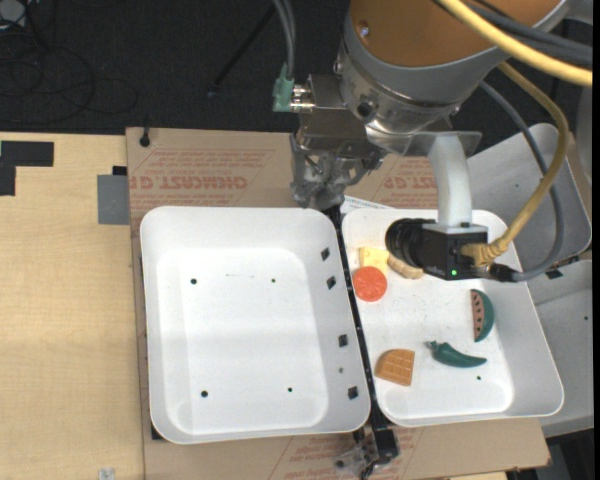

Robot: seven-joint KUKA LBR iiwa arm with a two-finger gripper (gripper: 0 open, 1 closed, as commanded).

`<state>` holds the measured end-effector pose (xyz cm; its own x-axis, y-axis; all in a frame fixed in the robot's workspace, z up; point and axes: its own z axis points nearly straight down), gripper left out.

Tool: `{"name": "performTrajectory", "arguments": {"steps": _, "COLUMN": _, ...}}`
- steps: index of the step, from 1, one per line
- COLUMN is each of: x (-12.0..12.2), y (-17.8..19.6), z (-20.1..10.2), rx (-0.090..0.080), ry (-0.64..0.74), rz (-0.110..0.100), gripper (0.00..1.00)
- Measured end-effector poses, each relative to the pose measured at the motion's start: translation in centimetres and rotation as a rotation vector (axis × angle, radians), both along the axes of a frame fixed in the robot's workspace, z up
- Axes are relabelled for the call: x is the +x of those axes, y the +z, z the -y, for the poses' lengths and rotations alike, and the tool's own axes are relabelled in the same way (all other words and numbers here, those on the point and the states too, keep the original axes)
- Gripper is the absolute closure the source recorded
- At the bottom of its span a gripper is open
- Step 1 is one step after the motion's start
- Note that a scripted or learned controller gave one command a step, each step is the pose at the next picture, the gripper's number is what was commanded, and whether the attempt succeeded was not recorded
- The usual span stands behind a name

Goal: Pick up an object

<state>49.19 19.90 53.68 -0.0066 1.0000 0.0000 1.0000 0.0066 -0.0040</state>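
The gripper [325, 183] hangs above the far end of the divider where the two bins meet, its dark metal body under the grey wrist and the orange band; whether it is spread or pressed together I cannot tell, and nothing shows in its grasp. The left bin [170, 268] sits beside the right bin [525, 368], their long walls touching. All the loose things lie in the right bin. A red round slice [370, 285] rests close to the divider wall, just beside a yellow piece [371, 258] that lies on its far side. An orange waffle-like piece [396, 366] lies nearer the front rim of the right bin, also close to the divider. A dark green pepper [457, 355] lies just beside it, toward the bin's outer wall, and a watermelon slice [480, 314] rests behind the pepper. A black cylindrical unit [435, 249] on a white bracket hangs over the far half of the right bin, partly covering a tan item [405, 268].
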Motion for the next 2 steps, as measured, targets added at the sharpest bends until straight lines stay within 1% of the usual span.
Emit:
{"name": "performTrajectory", "arguments": {"steps": 1, "x": 2.0, "y": -0.1, "z": -4.7, "rx": -0.001, "ry": -0.002, "rz": 0.000, "gripper": 1.00}}
{"name": "performTrajectory", "arguments": {"steps": 2, "x": 1.7, "y": 0.0, "z": -3.1, "rx": -0.002, "ry": -0.006, "rz": -0.001, "gripper": 1.00}}
